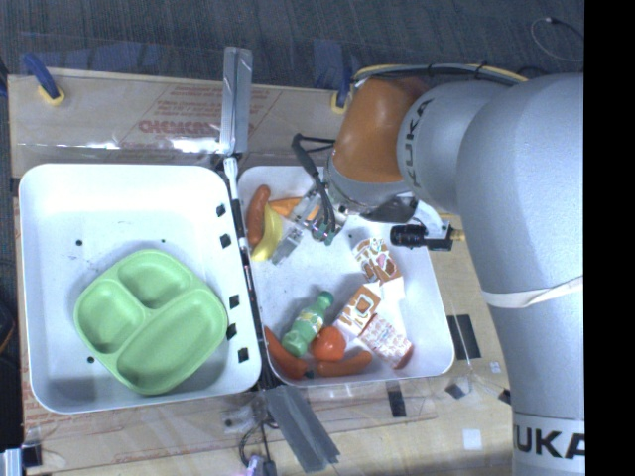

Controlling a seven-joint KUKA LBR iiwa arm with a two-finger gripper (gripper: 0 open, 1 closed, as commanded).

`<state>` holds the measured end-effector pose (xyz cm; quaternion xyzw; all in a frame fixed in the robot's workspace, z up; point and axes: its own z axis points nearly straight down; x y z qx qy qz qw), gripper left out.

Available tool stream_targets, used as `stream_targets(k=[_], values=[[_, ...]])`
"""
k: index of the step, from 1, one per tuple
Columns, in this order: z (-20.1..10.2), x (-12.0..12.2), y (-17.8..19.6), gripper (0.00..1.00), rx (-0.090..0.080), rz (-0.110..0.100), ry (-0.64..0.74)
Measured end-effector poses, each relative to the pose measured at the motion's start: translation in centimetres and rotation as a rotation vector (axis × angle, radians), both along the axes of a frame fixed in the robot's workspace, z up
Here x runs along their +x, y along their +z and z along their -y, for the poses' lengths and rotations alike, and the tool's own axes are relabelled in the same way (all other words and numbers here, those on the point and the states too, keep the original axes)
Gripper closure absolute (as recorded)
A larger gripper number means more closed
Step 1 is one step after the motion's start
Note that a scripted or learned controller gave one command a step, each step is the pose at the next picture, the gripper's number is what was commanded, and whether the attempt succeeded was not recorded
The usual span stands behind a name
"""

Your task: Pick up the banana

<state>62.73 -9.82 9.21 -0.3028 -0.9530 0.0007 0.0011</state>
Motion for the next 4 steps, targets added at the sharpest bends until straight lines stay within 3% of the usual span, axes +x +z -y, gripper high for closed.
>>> stream_targets(k=[1,2,3,4], values=[[-0.9,-2.4,0.0,0.0,0.001,0.002,0.232],[-2.2,-0.7,10.2,0.0,0.0,0.005,0.178],[-2.2,-0.6,11.2,1.0,-0.001,0.006,0.182],[-2.2,-0.6,11.2,0.0,-0.001,0.006,0.182]])
